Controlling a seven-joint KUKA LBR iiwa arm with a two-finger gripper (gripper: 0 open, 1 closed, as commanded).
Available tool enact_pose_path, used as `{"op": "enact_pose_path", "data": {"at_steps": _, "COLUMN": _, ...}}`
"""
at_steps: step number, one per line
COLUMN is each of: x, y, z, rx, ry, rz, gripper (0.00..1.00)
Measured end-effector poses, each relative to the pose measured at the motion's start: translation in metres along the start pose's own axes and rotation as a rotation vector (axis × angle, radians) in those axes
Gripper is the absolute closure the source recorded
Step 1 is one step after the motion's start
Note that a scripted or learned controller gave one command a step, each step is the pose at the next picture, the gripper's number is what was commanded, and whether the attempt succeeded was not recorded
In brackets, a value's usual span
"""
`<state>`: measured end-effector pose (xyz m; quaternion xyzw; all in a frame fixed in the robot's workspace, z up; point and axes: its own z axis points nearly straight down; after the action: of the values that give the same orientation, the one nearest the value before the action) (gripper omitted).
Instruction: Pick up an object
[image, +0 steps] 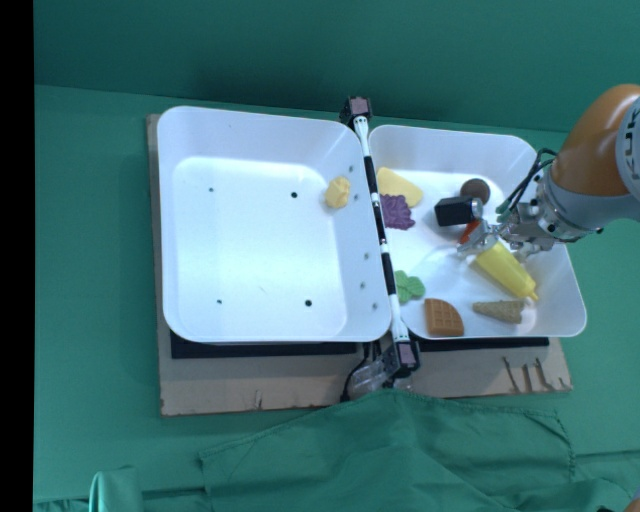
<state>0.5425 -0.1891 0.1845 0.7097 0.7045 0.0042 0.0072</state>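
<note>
Toys lie scattered in the right bin (560, 320): a yellow wedge (399, 186), a purple lump (397, 211), a green piece (408, 287), a brown waffle (443, 317), a tan cone (499, 311), a brown ball (475, 188) and a long yellow piece (504, 271). The left bin (200, 130) holds one small yellow lump (338, 192). The claw (487, 236) is low in the right bin, just above the long yellow piece and beside a small red bit (467, 233). Whether it is clenched or released I cannot tell. Nothing looks lifted, so the pick seems not yet done; closing on a toy and raising it are likely left.
</note>
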Motion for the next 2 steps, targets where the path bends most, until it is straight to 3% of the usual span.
{"op": "enact_pose_path", "data": {"at_steps": 1, "x": -0.0014, "y": 0.003, "z": -0.0145, "rx": -0.009, "ry": -0.006, "rz": 0.0, "gripper": 1.0}}
{"op": "enact_pose_path", "data": {"at_steps": 2, "x": -0.0012, "y": 0.0027, "z": -0.0137, "rx": -0.007, "ry": -0.006, "rz": -0.001, "gripper": 0.0}}
